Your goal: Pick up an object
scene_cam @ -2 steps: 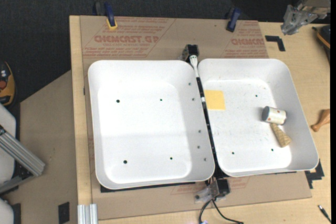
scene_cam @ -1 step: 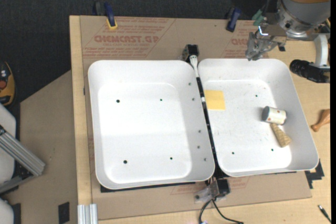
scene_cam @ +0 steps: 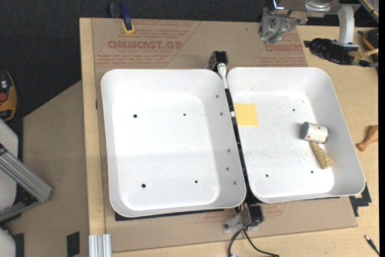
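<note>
A flat yellow square (scene_cam: 246, 114) lies at the left side of the right bin (scene_cam: 337, 171). Near that bin's right side rests a short white and grey cylinder (scene_cam: 314, 132), touching the top end of a tan cork-like stick (scene_cam: 322, 154) that points toward the front. My gripper (scene_cam: 275, 30) hangs high above the cardboard behind the right bin, well away from all three things, with nothing seen between its fingers.
The left bin (scene_cam: 114, 147) sits beside the right one, joined by a black clamp strip (scene_cam: 231, 129). A blue and yellow clamp (scene_cam: 126, 17) grips the cardboard's far edge. Black hardware (scene_cam: 328, 48) lies at the back right.
</note>
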Action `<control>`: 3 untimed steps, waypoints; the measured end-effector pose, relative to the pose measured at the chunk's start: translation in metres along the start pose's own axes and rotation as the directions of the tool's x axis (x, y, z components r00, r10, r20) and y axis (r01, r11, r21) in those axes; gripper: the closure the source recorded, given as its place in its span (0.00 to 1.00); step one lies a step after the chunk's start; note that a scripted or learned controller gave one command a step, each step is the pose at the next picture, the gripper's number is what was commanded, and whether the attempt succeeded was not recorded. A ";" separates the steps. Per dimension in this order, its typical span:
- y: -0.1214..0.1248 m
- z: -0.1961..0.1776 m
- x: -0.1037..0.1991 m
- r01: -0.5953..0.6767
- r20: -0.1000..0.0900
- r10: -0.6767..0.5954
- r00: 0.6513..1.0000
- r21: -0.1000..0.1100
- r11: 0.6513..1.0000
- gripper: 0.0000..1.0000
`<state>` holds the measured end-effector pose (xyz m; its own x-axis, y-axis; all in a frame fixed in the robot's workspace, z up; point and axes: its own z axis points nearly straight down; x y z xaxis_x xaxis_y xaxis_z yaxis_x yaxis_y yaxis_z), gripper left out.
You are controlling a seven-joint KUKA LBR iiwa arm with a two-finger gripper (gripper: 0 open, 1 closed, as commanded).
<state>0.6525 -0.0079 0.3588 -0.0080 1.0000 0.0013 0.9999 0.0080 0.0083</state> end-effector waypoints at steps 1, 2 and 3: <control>0.016 -0.041 0.068 -0.001 0.000 0.001 1.000 0.001 1.000 1.00; 0.012 0.040 0.205 0.006 -0.003 -0.006 1.000 0.020 1.000 1.00; 0.016 0.005 0.235 -0.003 -0.001 0.003 1.000 0.003 1.000 1.00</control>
<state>0.6663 0.2273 0.3542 -0.0047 1.0000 0.0026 1.0000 0.0047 0.0053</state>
